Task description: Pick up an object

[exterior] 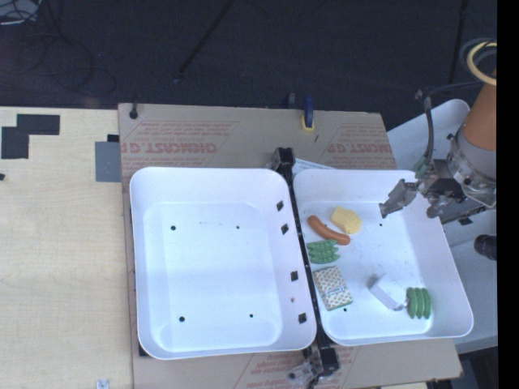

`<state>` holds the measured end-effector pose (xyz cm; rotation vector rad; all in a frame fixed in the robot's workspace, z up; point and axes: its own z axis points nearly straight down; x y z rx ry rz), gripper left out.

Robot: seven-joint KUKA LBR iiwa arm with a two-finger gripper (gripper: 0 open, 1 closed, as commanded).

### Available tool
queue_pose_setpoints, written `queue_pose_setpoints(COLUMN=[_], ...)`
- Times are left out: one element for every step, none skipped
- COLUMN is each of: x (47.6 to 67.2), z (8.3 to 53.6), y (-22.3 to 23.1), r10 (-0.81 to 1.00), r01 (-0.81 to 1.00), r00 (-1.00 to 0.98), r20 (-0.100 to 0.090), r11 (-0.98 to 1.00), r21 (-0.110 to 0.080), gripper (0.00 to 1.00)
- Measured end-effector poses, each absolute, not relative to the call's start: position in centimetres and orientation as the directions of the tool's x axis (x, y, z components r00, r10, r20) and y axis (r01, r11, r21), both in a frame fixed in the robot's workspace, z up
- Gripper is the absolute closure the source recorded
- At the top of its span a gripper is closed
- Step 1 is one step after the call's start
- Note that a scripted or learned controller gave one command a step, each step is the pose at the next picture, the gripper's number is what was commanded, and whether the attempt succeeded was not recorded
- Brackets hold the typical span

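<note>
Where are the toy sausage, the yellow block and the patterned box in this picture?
toy sausage (328, 230), camera view, middle of its length.
yellow block (346, 220), camera view, centre of its top.
patterned box (332, 288), camera view, centre of its top face.

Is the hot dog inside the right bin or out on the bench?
Inside: the hot dog lies on the right bin floor, between the yellow piece and green pods.

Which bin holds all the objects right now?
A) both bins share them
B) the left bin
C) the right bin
C: the hot dog, yellow piece and green pods all lie in the right bin, under the gripper.
</note>
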<state>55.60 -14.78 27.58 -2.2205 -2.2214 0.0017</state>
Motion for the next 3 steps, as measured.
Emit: queue_pose_setpoints(x=[55.6, 56.9, 53.2], z=[28.5, 28.7, 31.9], y=[-14.9, -5.4, 3.3], r10=[1.0, 1.0, 1.0], r01=[1.0, 1.0, 1.0], r00=[-0.001, -0.009, -0.01], r20=[0.0, 0.003, 0.003], r11=[0.001, 0.009, 0.01], r21=[-0.002, -0.002, -0.002], gripper=[1.0, 1.0, 1.0])
